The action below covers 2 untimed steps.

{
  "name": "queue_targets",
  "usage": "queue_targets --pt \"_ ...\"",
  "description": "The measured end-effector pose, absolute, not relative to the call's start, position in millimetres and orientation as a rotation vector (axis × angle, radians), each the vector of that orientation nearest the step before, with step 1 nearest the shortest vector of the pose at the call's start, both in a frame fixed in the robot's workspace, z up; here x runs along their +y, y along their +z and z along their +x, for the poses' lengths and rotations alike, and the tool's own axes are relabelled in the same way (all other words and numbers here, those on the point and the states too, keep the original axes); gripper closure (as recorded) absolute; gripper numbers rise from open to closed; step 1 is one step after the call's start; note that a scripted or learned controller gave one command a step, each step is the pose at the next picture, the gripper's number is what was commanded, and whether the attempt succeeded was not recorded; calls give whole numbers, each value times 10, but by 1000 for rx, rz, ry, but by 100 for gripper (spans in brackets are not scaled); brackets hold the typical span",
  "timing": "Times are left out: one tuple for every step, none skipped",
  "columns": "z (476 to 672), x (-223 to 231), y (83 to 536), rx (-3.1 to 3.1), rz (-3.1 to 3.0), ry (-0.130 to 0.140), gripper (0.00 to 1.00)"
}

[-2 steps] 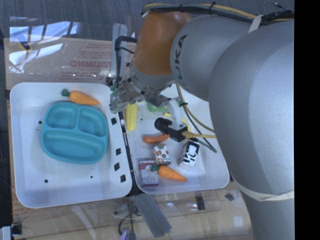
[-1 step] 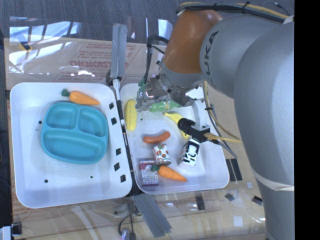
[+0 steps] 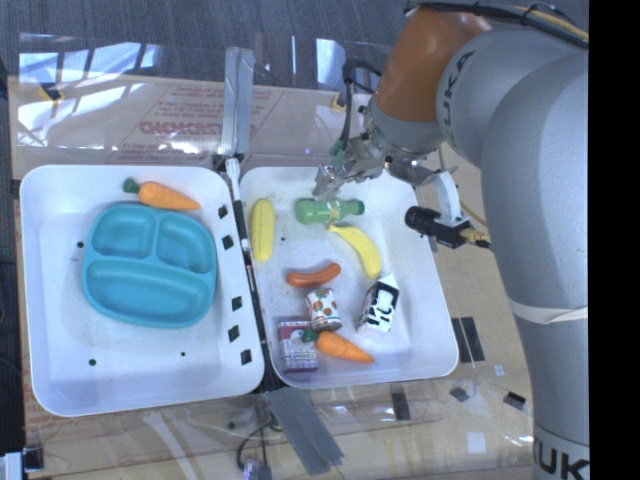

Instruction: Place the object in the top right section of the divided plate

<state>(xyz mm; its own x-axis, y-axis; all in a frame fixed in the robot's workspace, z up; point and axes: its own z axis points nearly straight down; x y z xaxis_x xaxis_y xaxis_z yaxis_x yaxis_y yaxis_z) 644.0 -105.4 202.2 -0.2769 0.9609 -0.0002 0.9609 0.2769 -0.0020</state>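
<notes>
1. Blue divided plate [image 3: 150, 265] lies in the left bin [image 3: 45, 298], three sections, nothing in any of them. Its top right section is the one nearest the divider between the bins.
2. Orange carrot [image 3: 166, 197] with a green top lies in the left bin just beyond the plate's far edge, near the rim but apart from it.
3. Right bin [image 3: 435, 318] carries the rest: a yellow corn cob [image 3: 262, 229] along its left wall, a green bottle [image 3: 329, 209] lying on its side near the far wall, a banana [image 3: 360, 249] just in front of the bottle.
4. Mid-bin: an orange-red sausage [image 3: 313, 275]; in front of it a small printed can [image 3: 323, 310] standing upright.
5. Near edge of the right bin: a second carrot [image 3: 343, 347] resting against a small red box [image 3: 297, 345], and a black-and-white carton [image 3: 380, 305] tilted, well to the right of the can.
6. Grey arm [image 3: 500, 118] with the orange band comes in from the right, wrist bent over the far side of the right bin.
7. Hand [image 3: 334, 177] hangs directly over the green bottle, tips at or just above its top edge. From this angle I cannot tell how its fingers stand, nor whether they touch the bottle.
8. Table [image 3: 180, 118] beyond the bins shows a brown printed sheet under clear film.
</notes>
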Motion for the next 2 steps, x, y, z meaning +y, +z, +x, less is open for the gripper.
queue_targets --pt "6168 -1387 2231 -2641 -1696 3 100" --pt "5995 -1619 2147 -2564 -1809 3 100"
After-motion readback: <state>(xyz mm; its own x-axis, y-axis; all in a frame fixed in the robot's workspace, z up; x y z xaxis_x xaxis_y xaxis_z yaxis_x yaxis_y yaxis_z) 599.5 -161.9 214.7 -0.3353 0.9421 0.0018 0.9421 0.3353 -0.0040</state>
